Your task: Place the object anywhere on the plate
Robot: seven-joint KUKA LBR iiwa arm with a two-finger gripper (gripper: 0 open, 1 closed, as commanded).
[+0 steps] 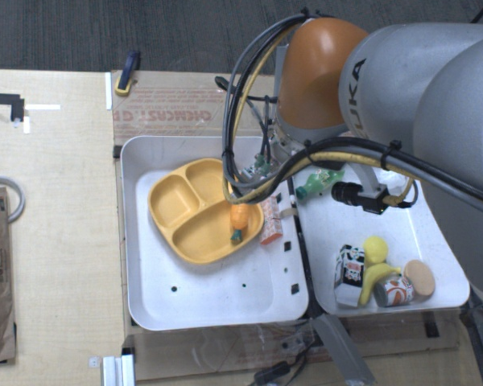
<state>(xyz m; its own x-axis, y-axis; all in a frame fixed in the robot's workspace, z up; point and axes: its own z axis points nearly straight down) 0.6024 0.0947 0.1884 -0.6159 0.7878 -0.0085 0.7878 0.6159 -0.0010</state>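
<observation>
A yellow divided plate (189,209) lies in the left white bin (145,288). A small orange carrot with a green tip (239,218) rests at the right edge of the plate's large compartment. My gripper (258,177) hangs just above and to the right of the carrot, over the plate's right rim. Cables and the wrist hide most of it, and I cannot tell whether it touches the carrot.
A pink packet (271,223) lies against the plate's right side. The right bin (443,240) holds a green item (312,185) at the back, and a cow-patterned carton (350,273), a banana (373,262), a can (393,291) and a tan egg-shaped item (419,277) at the front.
</observation>
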